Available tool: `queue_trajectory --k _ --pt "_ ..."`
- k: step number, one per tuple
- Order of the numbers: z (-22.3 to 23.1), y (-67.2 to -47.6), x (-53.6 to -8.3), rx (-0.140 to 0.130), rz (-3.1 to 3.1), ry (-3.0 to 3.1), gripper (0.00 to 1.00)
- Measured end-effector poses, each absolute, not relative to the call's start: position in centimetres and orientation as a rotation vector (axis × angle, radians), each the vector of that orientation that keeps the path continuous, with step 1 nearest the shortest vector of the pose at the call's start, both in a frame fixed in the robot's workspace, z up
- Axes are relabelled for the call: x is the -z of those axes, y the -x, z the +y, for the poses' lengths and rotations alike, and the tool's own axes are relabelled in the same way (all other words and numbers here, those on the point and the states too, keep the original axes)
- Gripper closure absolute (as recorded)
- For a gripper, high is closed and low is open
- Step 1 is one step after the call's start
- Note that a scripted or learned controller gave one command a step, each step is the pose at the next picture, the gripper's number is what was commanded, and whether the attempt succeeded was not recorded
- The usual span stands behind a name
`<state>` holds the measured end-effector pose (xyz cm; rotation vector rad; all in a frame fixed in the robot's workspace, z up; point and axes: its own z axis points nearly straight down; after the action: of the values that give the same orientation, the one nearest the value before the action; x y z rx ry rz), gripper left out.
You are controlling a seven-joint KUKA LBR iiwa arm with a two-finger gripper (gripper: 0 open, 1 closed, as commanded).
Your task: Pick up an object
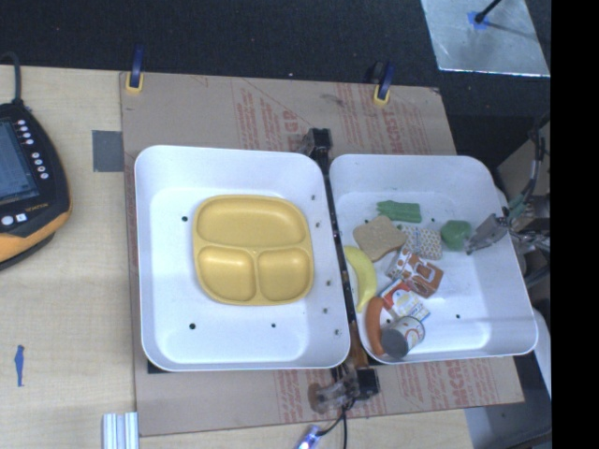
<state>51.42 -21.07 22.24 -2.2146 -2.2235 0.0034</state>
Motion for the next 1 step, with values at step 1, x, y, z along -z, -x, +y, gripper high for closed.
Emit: queue_trajectory --k 1 --pt "-11.71 -51.17 -10.72 0.009 -2.238 2.225 0.00"
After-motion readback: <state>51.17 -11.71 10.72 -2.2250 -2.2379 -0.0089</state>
